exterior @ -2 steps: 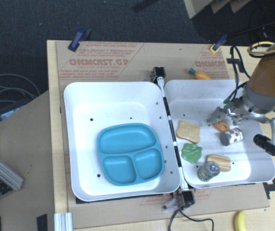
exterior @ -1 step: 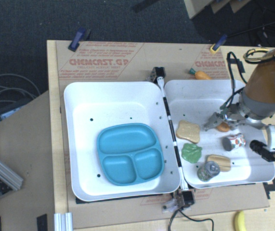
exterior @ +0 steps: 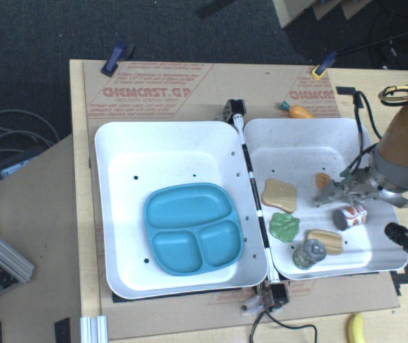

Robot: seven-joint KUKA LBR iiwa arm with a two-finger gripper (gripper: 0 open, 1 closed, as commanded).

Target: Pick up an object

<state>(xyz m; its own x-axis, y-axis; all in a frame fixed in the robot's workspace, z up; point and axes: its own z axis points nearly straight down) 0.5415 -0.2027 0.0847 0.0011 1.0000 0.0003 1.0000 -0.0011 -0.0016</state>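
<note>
Camera view from above shows two white bins side by side on a counter [exterior: 82,191]. The left bin [exterior: 118,156] carries a blue divided tray [exterior: 193,227] with three sections. The right bin [exterior: 296,138] carries the loose things: a tan slice like bread [exterior: 280,194] near the middle wall, a green crumpled piece [exterior: 284,226] just below it, a grey round piece [exterior: 309,253] near the front rim, a tan block [exterior: 326,241] touching that grey piece, a small orange piece [exterior: 323,181] further back, and a small red and white thing [exterior: 354,215] towards the right. The arm [exterior: 404,145] comes in from the right, and its end effector [exterior: 336,191] hangs low over the right bin, between the orange piece and the red and white thing. Whether it is spread or pressed together cannot be told, and nothing can be seen in its grip. A small orange thing [exterior: 298,111] lies on the counter behind the right bin.
</note>
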